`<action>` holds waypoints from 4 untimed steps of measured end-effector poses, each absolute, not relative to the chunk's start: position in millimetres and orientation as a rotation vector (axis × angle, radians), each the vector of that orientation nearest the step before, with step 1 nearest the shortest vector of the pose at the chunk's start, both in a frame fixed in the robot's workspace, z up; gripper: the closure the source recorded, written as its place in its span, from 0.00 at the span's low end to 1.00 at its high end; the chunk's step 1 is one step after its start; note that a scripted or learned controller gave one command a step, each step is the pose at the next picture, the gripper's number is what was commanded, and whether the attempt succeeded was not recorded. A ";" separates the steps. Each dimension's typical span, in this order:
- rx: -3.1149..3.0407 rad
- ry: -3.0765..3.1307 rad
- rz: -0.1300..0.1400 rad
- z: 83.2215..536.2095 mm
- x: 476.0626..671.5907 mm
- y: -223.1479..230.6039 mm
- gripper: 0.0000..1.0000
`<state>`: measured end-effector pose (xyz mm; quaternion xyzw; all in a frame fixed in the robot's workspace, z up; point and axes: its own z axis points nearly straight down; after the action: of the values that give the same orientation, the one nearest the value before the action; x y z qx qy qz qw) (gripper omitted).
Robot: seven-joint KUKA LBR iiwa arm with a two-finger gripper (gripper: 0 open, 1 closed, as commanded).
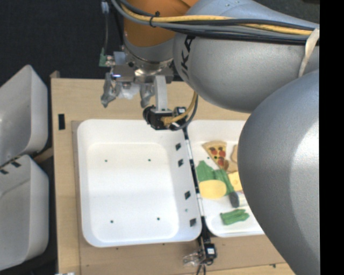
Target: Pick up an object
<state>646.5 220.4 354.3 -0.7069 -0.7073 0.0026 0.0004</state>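
Grey gripper (127, 95) hovers above the left bin's (86, 161) far rim, fingers spread, pinching nothing. Green and yellow objects (213, 182) lie in the right bin (215, 134).

White bins (86, 161) on a tan bench (64, 96) — green pieces (234, 216), a yellow disc (212, 189), a red-dotted pizza slice (216, 150); grey arm (242, 64), orange band (153, 8).
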 end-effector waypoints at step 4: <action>-2.224 -2.218 0.008 322.6 648.7 220.4 1.00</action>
<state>648.7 220.4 322.6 -0.7080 -0.7062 0.0026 0.0003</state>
